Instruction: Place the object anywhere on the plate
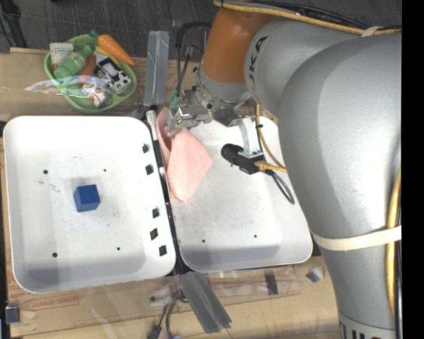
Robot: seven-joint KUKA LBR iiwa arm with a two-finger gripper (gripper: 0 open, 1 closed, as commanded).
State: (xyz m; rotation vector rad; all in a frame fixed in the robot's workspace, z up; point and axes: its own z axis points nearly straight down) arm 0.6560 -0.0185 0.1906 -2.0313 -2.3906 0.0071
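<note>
Small blue cube point(87, 197): it is sitting on the floor of the left shallow white bin point(28, 256), left of centre and alone. It is well apart from the plate.
Pink plate point(187, 164): it is lying at the left side of the right shallow white bin point(233, 221), against the wall between the 2 bins. It seems to be tilting rather than lying flat.
Grey 2-finger gripper point(178, 119): it is hanging over the plate's upper end, far from the cube. The wrist is hiding the tip, so I cannot tell whether it is spread or pressed together.
Risk 1: the plate is looking unsteady. A cube set on a leaning surface is likely to slide off into the bin.
Risk 2: the gripper is working close to the plate, so a nudge could push or flip it against the wall.
Risk 3: the cube is small with flat, smooth faces. An off-centre pinch could squirt it sideways or turn it.
Risk 4: carrying the cube means crossing the bin wall, and a low pass could knock it loose.
Materials: the cube is looking like rigid plastic or painted wood with crisp edges. The plate is thin, matte and pale pink. The bins are glossy white, with rounded corners and a few dark specks.
Green bowl of toy food point(85, 106): it is resting on the bench beyond the left bin, outside the task.
</note>
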